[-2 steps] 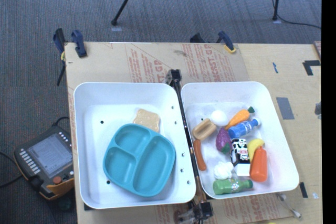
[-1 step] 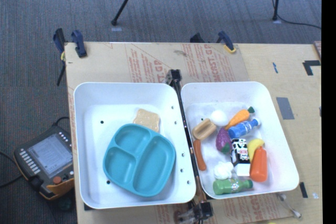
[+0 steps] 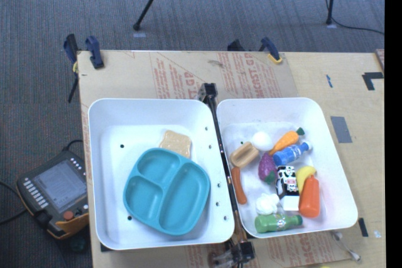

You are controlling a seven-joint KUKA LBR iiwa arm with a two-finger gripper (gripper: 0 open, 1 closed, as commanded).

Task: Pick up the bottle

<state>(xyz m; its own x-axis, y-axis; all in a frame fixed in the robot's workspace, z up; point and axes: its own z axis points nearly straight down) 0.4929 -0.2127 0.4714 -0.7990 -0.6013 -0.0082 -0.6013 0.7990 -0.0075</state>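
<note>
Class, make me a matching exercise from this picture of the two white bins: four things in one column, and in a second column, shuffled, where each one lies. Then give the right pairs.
Things
1. blue divided plate
2. slice of toast
3. green bottle
4. carrot

Places
A. right bin, near its front edge, lying on its side
B. left bin, just behind the plate
C. right bin, towards the back, beside the blue bottle
D. left bin, filling its middle

Pairs: 1-D, 2-B, 3-A, 4-C
</note>
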